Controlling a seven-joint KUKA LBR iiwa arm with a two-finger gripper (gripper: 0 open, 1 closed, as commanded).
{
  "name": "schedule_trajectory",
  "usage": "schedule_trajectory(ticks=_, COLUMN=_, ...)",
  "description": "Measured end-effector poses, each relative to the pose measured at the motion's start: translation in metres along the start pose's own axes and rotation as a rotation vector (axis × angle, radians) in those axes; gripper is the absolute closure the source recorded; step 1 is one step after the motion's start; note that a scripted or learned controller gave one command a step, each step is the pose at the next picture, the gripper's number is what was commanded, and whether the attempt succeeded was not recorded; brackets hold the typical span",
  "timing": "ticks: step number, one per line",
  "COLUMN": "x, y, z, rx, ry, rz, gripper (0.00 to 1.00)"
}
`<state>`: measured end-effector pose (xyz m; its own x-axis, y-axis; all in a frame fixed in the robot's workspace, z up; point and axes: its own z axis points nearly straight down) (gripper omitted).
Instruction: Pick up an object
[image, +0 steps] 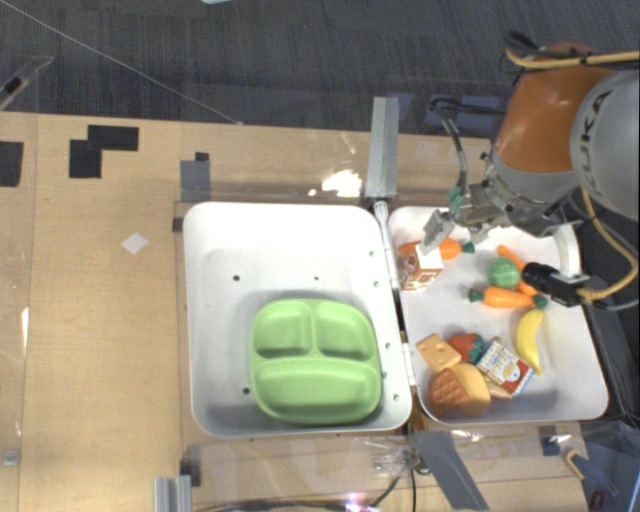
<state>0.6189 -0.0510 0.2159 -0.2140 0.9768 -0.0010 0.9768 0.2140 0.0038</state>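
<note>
My gripper (449, 228) hangs over the far left part of the right bin (585, 395). Just below it lie a small orange piece (452, 249) and a small white and orange carton (420, 268). I cannot tell whether it touches either of them. Further right are a green vegetable (505, 272), an orange carrot (503, 297) and a yellow banana (530, 338). At the near end lie a cheese wedge (438, 352), a bread loaf (460, 392) and a juice box (506, 369).
The left bin (215, 260) holds a green divided plate (315, 360) in its near half. A metal post (382, 150) stands behind the rim between the two bins. A black cable end (555, 283) of the arm hangs over the right bin's far right.
</note>
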Motion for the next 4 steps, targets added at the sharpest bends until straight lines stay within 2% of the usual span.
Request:
schedule_trajectory(ticks=1, x=-0.100, y=-0.030, z=-0.091, rx=-0.004, ry=-0.003, rz=0.061, gripper=0.00)
schedule_trajectory(ticks=2, x=-0.094, y=-0.044, z=0.070, rx=0.001, ry=0.000, rz=0.086, gripper=0.00)
schedule_trajectory(ticks=3, x=-0.089, y=0.013, z=0.112, rx=-0.003, ry=-0.001, rz=0.235, gripper=0.00)
schedule_trajectory(ticks=4, x=-0.042, y=0.011, z=0.125, rx=-0.009, ry=-0.003, rz=0.151, gripper=0.00)
